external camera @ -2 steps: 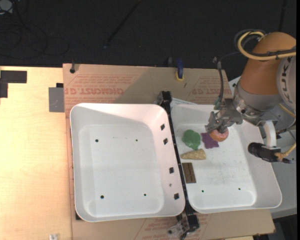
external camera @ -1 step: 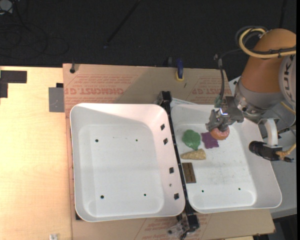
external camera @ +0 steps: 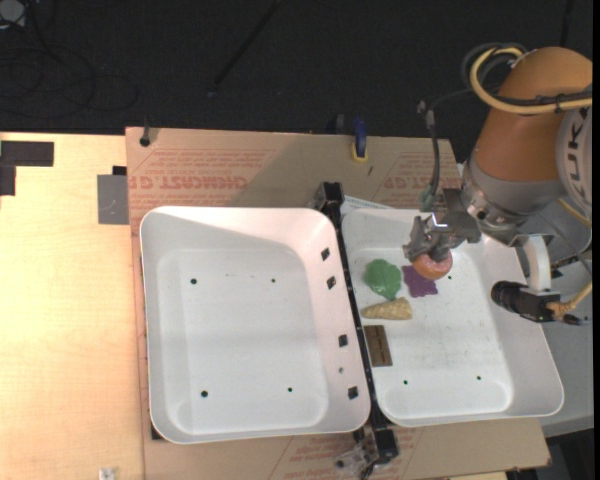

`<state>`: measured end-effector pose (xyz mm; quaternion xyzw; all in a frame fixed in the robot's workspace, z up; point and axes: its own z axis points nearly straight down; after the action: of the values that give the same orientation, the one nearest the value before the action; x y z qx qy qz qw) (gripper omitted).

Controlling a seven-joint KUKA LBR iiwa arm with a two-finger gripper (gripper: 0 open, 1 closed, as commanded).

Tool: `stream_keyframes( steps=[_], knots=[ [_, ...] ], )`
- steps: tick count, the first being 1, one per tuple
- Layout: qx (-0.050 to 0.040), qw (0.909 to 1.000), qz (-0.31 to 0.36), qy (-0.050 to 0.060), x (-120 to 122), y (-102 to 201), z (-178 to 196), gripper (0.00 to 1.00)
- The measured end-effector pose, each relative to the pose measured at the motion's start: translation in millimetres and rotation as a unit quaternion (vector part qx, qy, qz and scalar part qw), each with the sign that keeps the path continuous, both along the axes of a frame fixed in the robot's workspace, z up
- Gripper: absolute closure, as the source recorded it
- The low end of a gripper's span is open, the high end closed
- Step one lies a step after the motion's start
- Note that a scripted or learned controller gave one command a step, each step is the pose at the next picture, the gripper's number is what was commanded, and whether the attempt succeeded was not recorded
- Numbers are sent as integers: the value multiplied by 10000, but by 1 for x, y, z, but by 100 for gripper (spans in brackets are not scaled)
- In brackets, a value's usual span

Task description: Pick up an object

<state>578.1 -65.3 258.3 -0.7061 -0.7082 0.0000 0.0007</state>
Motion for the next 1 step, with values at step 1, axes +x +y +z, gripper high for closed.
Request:
stream_keyframes(
  steps=[1],
  knots=[
    [5, 10000, 1, 25, -32, 27, 5, 100]
  ],
)
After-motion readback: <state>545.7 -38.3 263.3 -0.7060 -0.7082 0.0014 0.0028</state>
